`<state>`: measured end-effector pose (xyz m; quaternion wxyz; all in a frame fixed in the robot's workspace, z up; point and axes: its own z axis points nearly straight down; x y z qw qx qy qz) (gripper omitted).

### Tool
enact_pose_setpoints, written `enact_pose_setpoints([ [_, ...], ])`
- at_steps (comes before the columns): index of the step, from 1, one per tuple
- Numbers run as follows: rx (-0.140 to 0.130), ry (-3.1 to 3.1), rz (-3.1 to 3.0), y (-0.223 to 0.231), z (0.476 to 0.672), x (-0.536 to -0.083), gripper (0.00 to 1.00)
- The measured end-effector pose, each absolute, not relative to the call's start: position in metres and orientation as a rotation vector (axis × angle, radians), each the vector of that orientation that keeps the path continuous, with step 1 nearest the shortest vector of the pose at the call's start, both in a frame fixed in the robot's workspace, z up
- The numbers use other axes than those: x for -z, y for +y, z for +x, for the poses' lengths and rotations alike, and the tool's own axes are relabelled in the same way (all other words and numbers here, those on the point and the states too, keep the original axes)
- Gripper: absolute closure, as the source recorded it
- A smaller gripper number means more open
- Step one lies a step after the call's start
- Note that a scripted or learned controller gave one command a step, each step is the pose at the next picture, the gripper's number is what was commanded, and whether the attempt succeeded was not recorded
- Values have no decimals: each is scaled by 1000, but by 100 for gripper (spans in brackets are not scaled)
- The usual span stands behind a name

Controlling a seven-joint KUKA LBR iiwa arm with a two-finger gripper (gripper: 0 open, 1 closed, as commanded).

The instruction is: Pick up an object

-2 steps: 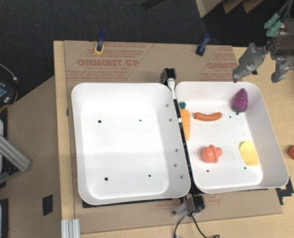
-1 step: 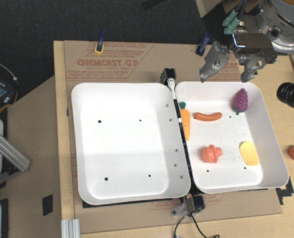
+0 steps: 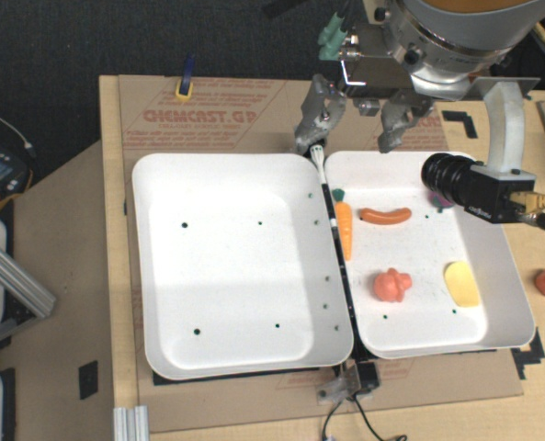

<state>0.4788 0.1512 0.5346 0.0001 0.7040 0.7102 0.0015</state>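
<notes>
We see the gripper [image 3: 353, 125] released, its two fingers spread wide and holding nothing, above the far edge of the right white shallow bin [image 3: 493, 324]. The long orange plastic carrot [image 3: 344, 228] lies nearer to us from it, beside the bin's left wall, its long axis running far-to-near.

Arm [image 3: 465, 16] reaching in from upper right; hand [image 3: 353, 131] spread wide, holding nothing.

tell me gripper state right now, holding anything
gripper: open, fingers spread apart, holding nothing, above the far edge of the right bin.
</notes>
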Motion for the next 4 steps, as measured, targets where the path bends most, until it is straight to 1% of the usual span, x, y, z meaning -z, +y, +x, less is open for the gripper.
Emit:
enact_pose_setpoints([
  [1,-5,2232,2211,230,478,-534,0],
  [2,4,2223,2223,225,483,-521,0],
  [3,-6,2222,2219,225,479,-536,0],
  [4,15,2223,2225,224,478,-460,0],
])
